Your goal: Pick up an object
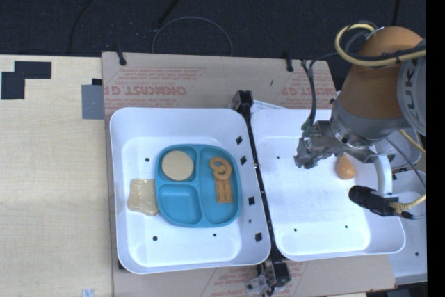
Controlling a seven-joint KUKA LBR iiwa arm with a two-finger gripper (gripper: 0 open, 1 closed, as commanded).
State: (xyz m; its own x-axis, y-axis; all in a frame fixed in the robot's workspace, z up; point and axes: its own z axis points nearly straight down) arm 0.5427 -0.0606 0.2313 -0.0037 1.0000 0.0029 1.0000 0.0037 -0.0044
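**Tool low over the right bin, one orange object beside it**

The tool (306, 158) hangs low over the floor of the right bin (320, 219), towards the bin's far half. Its state cannot be told from this slant – the dark mechanism hides whether it is open or shut, and nothing can be seen held in it. Just to its right lies the one small orange rounded object (345, 167), on the white floor and partly tucked under the arm (379, 90), which leans in from the right.

Counted: two white bins, and one loose thing in the right one. The left bin (181, 243) carries one blue divided tray (182, 209), and on that tray one round tan disc (176, 165) in the far-left compartment and one wooden key-shaped piece (222, 181) in the right compartment. One pale yellowish spongy piece (142, 196) lies against the tray's left edge, on the bin floor.

A black strip (254, 177) runs between the bins. Both sit on a cardboard sheet (174, 83) with red print, and that on the pale wooden surface (49, 184). Around the orange object the bin floor is bare – only the arm itself crowds it from above.
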